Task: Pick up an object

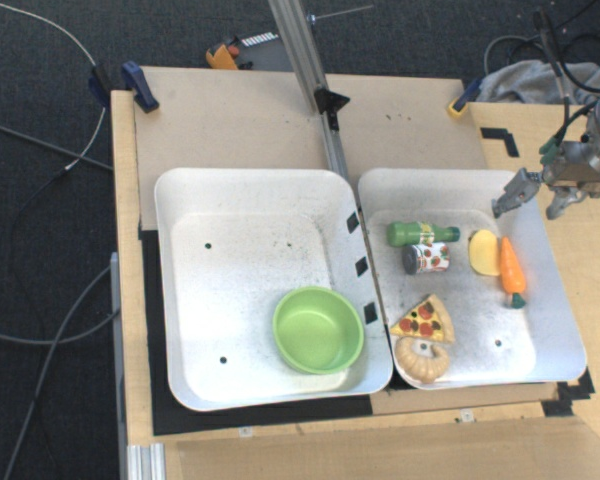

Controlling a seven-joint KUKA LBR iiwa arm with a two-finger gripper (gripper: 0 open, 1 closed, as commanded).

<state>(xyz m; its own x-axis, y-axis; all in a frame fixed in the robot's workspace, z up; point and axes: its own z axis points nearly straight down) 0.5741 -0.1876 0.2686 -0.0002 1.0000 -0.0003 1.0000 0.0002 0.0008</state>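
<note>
My gripper [538, 200] hangs over the upper right corner of the right bin [550, 343], open, with nothing between its two grey fingers. Below it in that bin lie a yellow lemon-like piece [484, 253] and an orange carrot [511, 271] side by side. Left of them rest a green bottle [421, 234] on its side and a small can [426, 258]. Nearer the front are a pizza slice [425, 321] and a tan doughnut [422, 360]. A green bowl [318, 329] sits in the left bin [230, 218].
A slanted metal pole [302, 48] runs from the top edge down to the gap between the bins. Blue clamps [139, 85] hold the board's back corners. Crumpled cloth and cables [540, 73] lie at the upper right behind my gripper.
</note>
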